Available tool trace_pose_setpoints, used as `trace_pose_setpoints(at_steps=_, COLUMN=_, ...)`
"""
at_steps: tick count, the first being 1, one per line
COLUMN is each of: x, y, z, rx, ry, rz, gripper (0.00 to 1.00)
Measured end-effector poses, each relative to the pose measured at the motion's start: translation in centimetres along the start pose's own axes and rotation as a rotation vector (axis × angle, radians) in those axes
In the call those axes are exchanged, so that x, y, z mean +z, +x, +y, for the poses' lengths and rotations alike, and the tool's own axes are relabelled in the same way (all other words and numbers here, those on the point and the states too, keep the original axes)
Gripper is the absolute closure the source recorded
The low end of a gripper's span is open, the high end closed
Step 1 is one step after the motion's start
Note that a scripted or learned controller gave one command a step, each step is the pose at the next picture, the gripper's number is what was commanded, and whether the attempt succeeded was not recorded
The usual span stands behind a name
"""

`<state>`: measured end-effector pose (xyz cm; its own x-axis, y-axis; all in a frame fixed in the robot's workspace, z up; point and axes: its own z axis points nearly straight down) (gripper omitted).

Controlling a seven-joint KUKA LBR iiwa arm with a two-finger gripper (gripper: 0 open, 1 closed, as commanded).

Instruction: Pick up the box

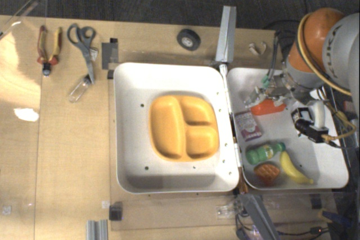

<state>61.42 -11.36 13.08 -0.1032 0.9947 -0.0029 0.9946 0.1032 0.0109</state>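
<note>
we could not tell how the jaws stood, for the gripper (269, 93) sat low in the upper part of the right bin (337, 177), half lost in its own metalwork, just above an orange carrot-like piece (269, 108). the box (248, 125), small and purple, lay flat at that bin's left wall, just below and left of the gripper. below it lay a green bottle (265, 152), a strawberry (267, 172) and a banana (293, 168). the left bin (132, 121) held a yellow divided tray (183, 126).
</note>
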Motion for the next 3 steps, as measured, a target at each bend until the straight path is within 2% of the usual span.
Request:
trace_pose_setpoints(at_steps=1, x=4.0, y=2.8, z=-7.7, rx=-0.112, ry=-0.005, rz=0.000, gripper=0.00)
trace_pose_setpoints(at_steps=2, x=2.8, y=2.7, z=-7.3, rx=-0.114, ry=-0.015, rz=-0.005, gripper=1.00)
trace_pose_setpoints(at_steps=3, x=-6.6, y=7.5, z=-5.6, rx=0.054, ry=0.004, rz=0.002, gripper=1.00)
